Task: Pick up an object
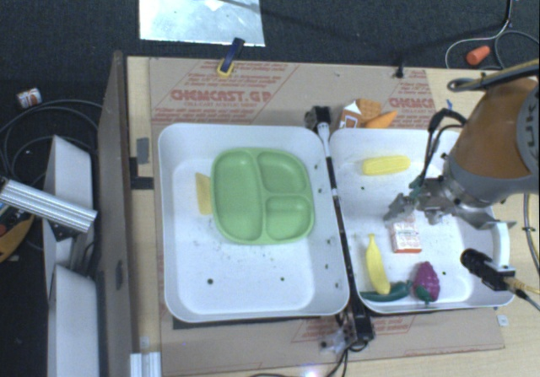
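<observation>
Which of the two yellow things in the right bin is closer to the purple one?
The banana near the bin's front edge, lying close beside the purple item. The other yellow piece lies far back near the rear wall.

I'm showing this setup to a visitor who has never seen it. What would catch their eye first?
Probably the big green divided plate in the middle of the left bin. Next, the grey and orange arm reaching over the right bin, its gripper just above a small red and white box. A yellow banana and purple grapes lie near that bin's front edge.

A green divided plate [260, 196] sits in the left bin [181, 282].
</observation>
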Robot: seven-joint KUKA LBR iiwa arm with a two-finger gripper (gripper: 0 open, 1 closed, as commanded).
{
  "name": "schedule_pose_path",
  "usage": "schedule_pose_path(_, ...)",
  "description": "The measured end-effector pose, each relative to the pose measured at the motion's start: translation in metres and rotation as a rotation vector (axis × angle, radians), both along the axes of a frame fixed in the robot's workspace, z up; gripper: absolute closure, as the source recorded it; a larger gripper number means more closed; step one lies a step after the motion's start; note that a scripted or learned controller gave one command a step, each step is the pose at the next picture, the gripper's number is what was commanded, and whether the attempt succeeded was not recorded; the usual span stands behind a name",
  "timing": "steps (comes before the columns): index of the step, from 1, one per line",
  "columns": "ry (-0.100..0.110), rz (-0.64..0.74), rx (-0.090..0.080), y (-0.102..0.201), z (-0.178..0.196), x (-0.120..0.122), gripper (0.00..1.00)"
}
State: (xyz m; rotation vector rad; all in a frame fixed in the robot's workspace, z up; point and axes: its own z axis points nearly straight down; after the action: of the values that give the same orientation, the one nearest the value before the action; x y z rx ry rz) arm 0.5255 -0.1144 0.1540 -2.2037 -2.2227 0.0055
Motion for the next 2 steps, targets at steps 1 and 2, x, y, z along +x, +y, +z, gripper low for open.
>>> schedule_pose_path(1,-0.01,-0.011,-0.006,-0.047,-0.054,0.006,0.0)
schedule_pose_path(2,-0.009,-0.008,-0.004,-0.021,-0.07,-0.019,0.0)
